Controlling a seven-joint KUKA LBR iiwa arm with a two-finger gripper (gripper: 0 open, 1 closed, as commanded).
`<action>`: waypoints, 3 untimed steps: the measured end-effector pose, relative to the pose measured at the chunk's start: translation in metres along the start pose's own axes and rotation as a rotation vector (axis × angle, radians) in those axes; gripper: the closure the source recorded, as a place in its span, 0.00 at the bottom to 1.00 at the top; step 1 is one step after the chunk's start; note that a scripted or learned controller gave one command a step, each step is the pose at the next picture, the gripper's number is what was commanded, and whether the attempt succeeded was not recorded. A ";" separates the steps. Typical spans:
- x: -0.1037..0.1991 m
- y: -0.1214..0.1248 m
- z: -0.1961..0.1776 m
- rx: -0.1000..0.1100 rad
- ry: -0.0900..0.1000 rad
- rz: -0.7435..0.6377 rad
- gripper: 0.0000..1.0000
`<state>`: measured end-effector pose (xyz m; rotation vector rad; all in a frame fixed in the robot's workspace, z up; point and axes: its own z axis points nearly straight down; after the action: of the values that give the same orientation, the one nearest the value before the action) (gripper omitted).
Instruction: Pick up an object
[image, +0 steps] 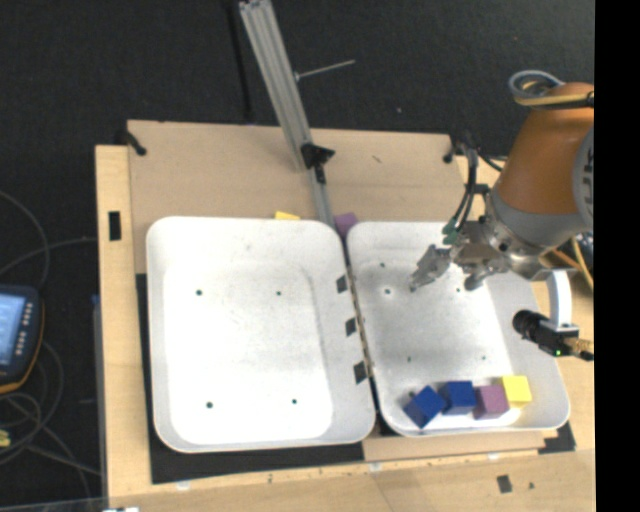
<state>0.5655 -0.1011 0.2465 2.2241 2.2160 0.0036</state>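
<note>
My gripper (447, 276) hovers over the upper part of the right bin (400, 330), its fingers spread open with nothing between them. Along the near edge of that bin lies a row of blocks: a dark blue block (424, 405), a second blue block (460, 396), a purple block (491, 400) and a yellow block (516, 389). The gripper is well behind these blocks, apart from all of them.
The left bin (245, 330) sits beside the right one. A slanted metal pole (285, 95) rises behind the bins. A small yellow piece (288, 215) and a purple piece (346, 222) lie on the bench just past the bins' far rims. A handheld pendant (15, 330) rests at far left.
</note>
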 end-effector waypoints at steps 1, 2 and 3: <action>-0.060 -0.013 0.021 0.005 -0.004 0.003 0.00; 0.010 -0.017 0.139 0.000 -0.001 -0.004 0.00; 0.015 -0.079 0.123 0.004 -0.001 -0.002 0.00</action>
<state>0.4865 -0.0860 0.1236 2.2241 2.2195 -0.0018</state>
